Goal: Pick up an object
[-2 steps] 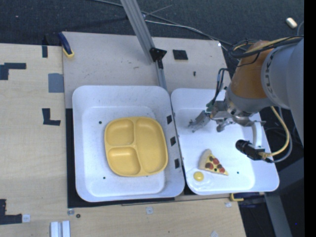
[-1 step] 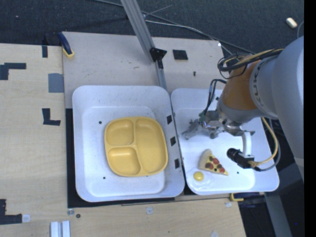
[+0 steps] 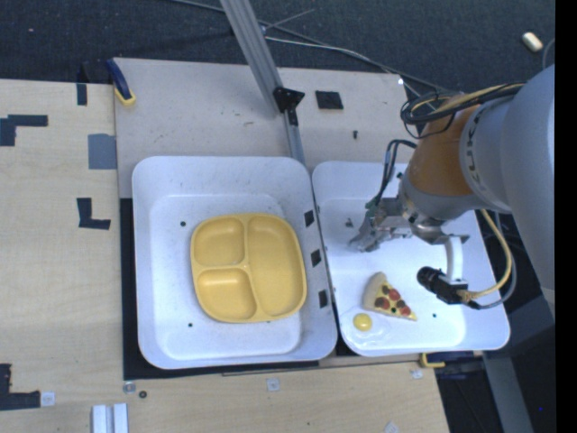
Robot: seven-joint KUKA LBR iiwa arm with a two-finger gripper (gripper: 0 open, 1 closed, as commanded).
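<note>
Starting at the left, the shallow white plastic bin holds a yellow plastic plate with three compartments, lying flat and roughly in the middle of the bin floor. It looks stiff, smooth and wide, and I would guess it is awkward for a narrow two-finger tool unless taken by the raised rim.

Across the divider, the second white bin carries the smaller things. A toy pizza slice, tan crust with red topping, lies flat near the front of that bin, its point toward the front right. Just beside it, nearer the front left corner, sits a small round yellow piece, touching nothing that I can make out.

Above the slice hangs the grey arm with its orange band, and at its end the two-finger gripper is low over the bin floor, apart from the slice, with nothing visibly between its tips; whether they are spread or closed I cannot tell from here.

The slice seems the likeliest target: light, rigid, probably a bit slick. Pinching across its two straight sides near the broad crust end should hold better than at the thin tip, where it could squirt out.
</note>
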